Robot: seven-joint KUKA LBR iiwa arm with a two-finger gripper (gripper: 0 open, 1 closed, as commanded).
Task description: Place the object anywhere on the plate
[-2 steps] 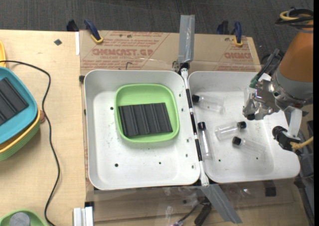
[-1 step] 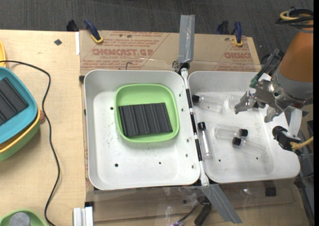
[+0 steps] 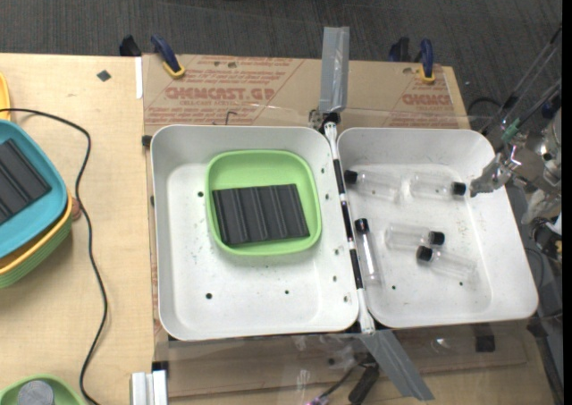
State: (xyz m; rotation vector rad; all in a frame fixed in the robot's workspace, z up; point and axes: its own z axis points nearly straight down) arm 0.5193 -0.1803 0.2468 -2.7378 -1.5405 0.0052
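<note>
Green plate (image 3: 308, 171) in left bin (image 3: 174, 242), grooved dark pad on it, maybe for grip | clear vials (image 3: 420, 247) loose in right bin (image 3: 500, 296) | gripper (image 3: 494, 175) over far-right rim; opening unreadable, nothing seen held

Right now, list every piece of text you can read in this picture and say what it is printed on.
"CHEMCAST GP", red print, on the brown paper sheet behind the left bin.
Same red print repeated at the sheet's right end, cut off, reads only in part.
Smaller red lines around both: too small to read.
Green plate, clear tubes: no text seen.
</note>
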